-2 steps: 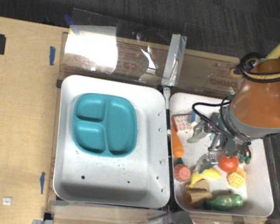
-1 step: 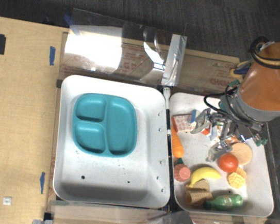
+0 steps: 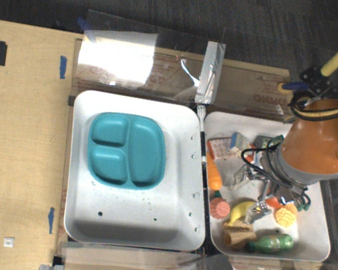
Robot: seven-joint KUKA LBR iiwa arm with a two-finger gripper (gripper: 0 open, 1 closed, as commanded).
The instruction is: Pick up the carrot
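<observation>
Carrot (image 3: 214, 176), smooth orange taper, lay along left wall of right bin (image 3: 320, 239), w/ nothing touching it from above. Just below it: pink round slice (image 3: 220, 208), yellow banana (image 3: 241, 209), tan ridged cone (image 3: 237, 235), glossy green pickle-like piece (image 3: 272, 243), yellow-orange corn bit (image 3: 285, 213). Gripper (image 3: 262, 203) hung over bin's middle, near banana, well apart from carrot; finger state — can't tell. Left bin (image 3: 76, 205) held teal 3-section plate (image 3: 127, 149).
</observation>
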